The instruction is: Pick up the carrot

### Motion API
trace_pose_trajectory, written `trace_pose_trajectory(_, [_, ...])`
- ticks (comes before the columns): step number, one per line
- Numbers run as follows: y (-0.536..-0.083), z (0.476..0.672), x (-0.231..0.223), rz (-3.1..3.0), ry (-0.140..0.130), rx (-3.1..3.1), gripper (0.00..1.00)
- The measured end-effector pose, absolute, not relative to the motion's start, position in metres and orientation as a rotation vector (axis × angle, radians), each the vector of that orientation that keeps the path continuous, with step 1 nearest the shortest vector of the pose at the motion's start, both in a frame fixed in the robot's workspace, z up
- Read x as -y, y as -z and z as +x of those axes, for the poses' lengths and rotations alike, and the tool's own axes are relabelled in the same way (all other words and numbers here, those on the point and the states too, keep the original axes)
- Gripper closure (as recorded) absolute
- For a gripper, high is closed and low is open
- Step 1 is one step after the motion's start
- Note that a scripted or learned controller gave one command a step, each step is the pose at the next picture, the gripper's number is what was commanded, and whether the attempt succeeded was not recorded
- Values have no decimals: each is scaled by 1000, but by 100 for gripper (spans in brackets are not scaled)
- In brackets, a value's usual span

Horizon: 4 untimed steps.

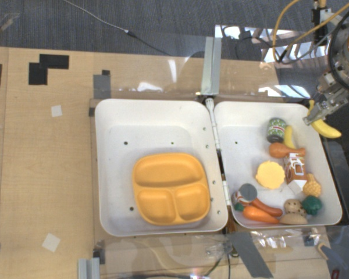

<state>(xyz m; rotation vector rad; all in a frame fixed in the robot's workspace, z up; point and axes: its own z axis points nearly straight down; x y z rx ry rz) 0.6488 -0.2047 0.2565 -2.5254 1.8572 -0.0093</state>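
The carrot (260, 214) lies orange and tapered at the front of the right bin (238, 138), with a redder sausage-like piece (269, 206) just behind it. My gripper (316, 120) hangs over the right bin's far right rim, well behind the carrot and to its right. A yellow banana (328, 130) sits at its fingertips, lifted over the rim, and the fingers look shut on it.
The right bin also holds a green can (276, 129), a drumstick (285, 151), a yellow disc (270, 175), a small carton (295, 167), a pineapple (312, 186), broccoli (312, 204) and a grey disc (248, 192). A yellow divided tray (171, 188) sits in the left bin (116, 132).
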Motion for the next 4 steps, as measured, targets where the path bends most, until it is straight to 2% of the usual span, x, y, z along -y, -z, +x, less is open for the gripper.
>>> trace_pose_trajectory(2, [-254,670,185,-2706,9,-1582,100])
trace_pose_trajectory(3, [-253,670,177,-2734,6,-1535,100])
trace_pose_trajectory(4, [-285,670,157,-2788,11,-1434,100])
